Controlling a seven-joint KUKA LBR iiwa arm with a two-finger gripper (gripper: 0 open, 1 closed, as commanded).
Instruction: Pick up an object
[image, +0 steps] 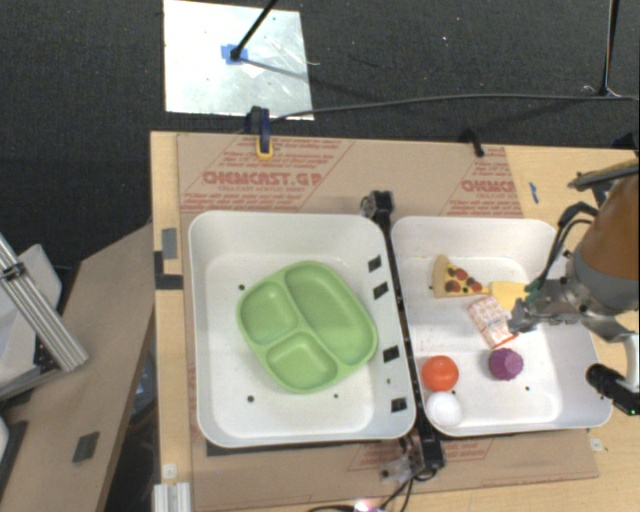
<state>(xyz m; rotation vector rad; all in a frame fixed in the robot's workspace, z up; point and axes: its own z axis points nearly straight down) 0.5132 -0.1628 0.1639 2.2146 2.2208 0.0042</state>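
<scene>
The right bin (540, 405) holds a pizza slice toy (454, 278), a yellow cheese-like piece (507, 293), a small pink-and-white packet (489, 319), a purple object (505, 364), an orange ball (439, 373) and a white ball (444, 408). My gripper (524, 318) reaches in from the right and is low over the bin, its tip just right of the packet and above the purple object. The arm's body hides the fingers' stance.
The left bin (215, 400) carries a green divided plate (305, 325). A black divider (393, 310) with clips runs between the bins. Cardboard (330, 170) lies under both, and a cable crosses the dark floor behind.
</scene>
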